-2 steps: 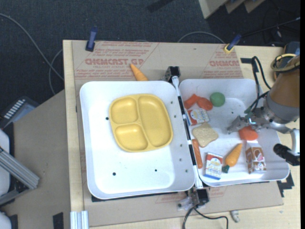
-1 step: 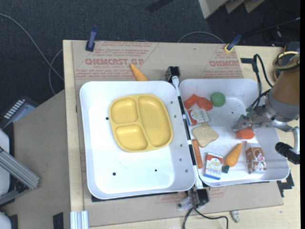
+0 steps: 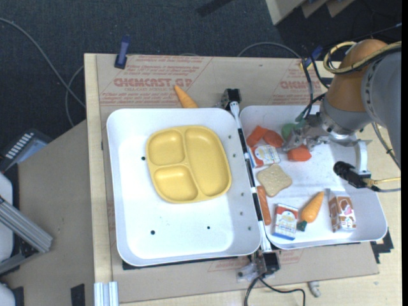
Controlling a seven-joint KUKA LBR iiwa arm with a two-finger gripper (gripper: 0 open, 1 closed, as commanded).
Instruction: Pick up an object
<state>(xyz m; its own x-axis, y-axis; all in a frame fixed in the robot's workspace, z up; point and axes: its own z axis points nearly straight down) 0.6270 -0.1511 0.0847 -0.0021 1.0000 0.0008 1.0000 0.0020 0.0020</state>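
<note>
the gripper [image 3: 301,140] sits low in the far part of the right bin [image 3: 376,225], down among the food there, right over a small red piece [image 3: 299,153] and beside a green bit [image 3: 288,131]. whether its pincer is apart or together, i cannot tell. nearby lie a slice of bread [image 3: 275,180], a carrot [image 3: 312,208] and two small cartons [image 3: 342,212]. the left bin [image 3: 127,234] bears a yellow divided plate [image 3: 188,163].

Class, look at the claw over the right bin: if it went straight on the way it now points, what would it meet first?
Probably the red toy just beneath the claw, which points down into the right bin. Depth is unclear from this slanted view.
</note>
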